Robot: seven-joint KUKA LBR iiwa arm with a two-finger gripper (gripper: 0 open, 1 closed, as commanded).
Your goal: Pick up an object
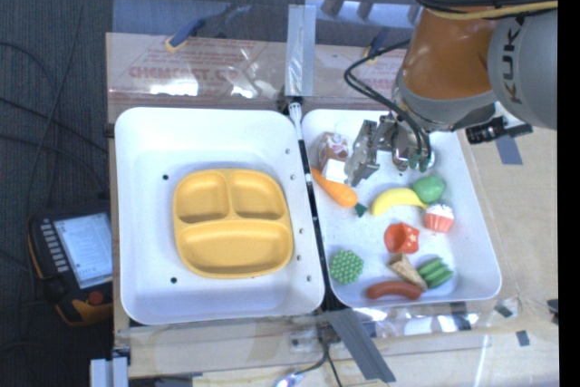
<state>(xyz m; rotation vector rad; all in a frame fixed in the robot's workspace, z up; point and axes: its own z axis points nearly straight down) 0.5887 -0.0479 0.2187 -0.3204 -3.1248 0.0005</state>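
Dark carpet round the surface (136, 59) w/ two white bins. Right bin (480, 231) has the toys: carrot (333, 189), banana (397, 199), cupcake (439, 217) etc. Gripper (367, 160) low by carrot; fingers spread, nothing between. Pick not yet made; grasp + lift left.

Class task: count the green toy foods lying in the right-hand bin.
3: a round green fruit beside the banana, a bumpy green ball near the front-left, and green pods front-right. The gripper may hide more.
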